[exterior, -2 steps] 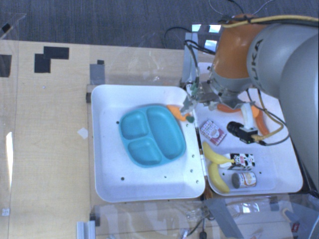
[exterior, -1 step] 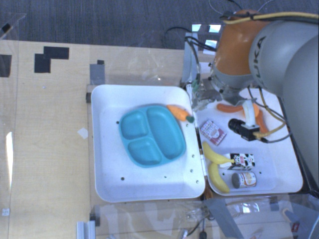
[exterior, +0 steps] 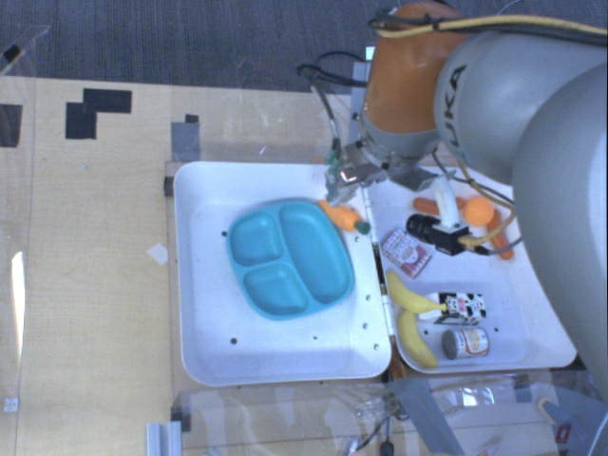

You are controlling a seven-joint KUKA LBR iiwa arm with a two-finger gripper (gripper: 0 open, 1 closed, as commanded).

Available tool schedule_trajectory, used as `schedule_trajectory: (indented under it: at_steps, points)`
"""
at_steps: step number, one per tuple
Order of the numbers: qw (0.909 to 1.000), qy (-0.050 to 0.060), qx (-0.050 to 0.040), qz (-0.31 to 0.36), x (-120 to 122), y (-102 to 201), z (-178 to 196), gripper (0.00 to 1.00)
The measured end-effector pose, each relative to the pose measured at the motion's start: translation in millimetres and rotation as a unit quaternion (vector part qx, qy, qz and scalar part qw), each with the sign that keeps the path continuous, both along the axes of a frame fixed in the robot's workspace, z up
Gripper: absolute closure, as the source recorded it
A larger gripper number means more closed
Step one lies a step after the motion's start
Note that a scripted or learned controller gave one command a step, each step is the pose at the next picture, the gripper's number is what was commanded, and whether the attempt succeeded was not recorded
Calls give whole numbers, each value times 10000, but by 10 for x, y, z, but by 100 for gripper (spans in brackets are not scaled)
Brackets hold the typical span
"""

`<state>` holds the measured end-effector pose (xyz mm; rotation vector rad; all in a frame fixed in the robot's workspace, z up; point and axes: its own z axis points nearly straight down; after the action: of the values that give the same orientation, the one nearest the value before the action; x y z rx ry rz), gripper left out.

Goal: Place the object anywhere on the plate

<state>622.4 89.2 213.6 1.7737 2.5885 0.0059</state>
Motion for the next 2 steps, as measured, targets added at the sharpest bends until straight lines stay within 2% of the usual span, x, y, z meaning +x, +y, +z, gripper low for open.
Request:
schedule_trajectory:
  at_steps: [1,2]
  points:
    - [10000,0,0,-1,0,-1,0,0]
    - [10000,-27,6,14,14,8,117,100]
